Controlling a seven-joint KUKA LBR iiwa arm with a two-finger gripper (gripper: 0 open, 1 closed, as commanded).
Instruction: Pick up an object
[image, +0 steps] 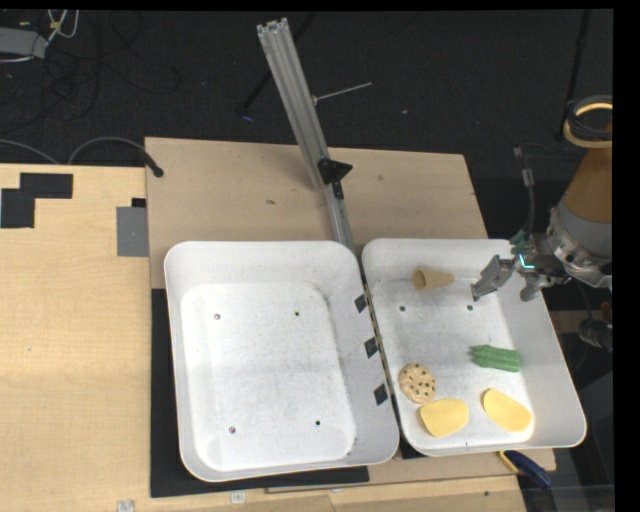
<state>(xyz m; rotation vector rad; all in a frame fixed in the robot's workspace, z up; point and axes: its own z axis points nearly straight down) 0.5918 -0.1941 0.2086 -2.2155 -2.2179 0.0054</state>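
Note:
The right bin (560, 375) holds a small tan cone (433, 279) near its back, a green pod-shaped piece (496, 358) at mid right, a speckled round cookie (417, 381), and two yellow pieces (443, 417) (507, 410) along the front. My gripper (508, 285) hangs over the bin's back right part, to the right of the tan cone and above the green piece. Its two fingers are spread apart with nothing between them.
The left bin (190, 300) sits beside the right one, joined by black clips (371, 346). A slanted metal rail (300, 115) rises behind the bins. Light wooden boards lie at the left, and cables run across the dark floor behind.

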